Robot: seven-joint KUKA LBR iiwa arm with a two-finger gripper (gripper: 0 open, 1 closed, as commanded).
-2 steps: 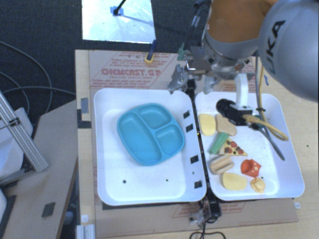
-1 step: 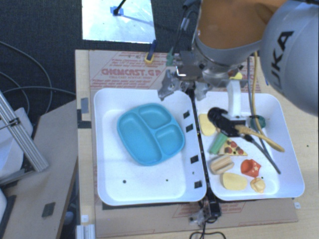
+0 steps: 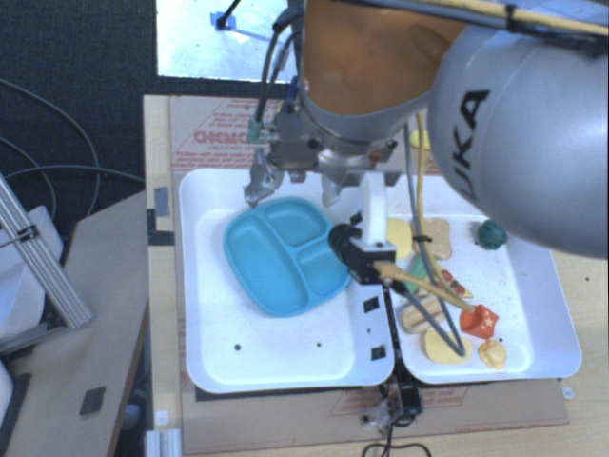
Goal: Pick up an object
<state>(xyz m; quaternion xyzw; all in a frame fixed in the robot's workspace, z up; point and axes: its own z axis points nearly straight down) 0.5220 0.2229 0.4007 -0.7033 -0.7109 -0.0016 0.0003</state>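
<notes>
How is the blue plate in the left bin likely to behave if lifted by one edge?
The plate looks like moulded plastic with raised dividers, so it is probably stiff and light. Its smooth surface may be slippery. Being wide and flat, it would likely tilt if gripped at one edge, and slide rather than roll.

Glossy blue plastic tray (image 3: 285, 255); smooth.

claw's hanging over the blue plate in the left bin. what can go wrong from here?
1. The claw is open, with its fingers at the far rim of the blue divided plate. The plate is wide and shallow, so they may close on nothing or slip off the rim.
2. Coming down on that rim could tip the plate or push it across the left bin instead of gripping it.
</notes>
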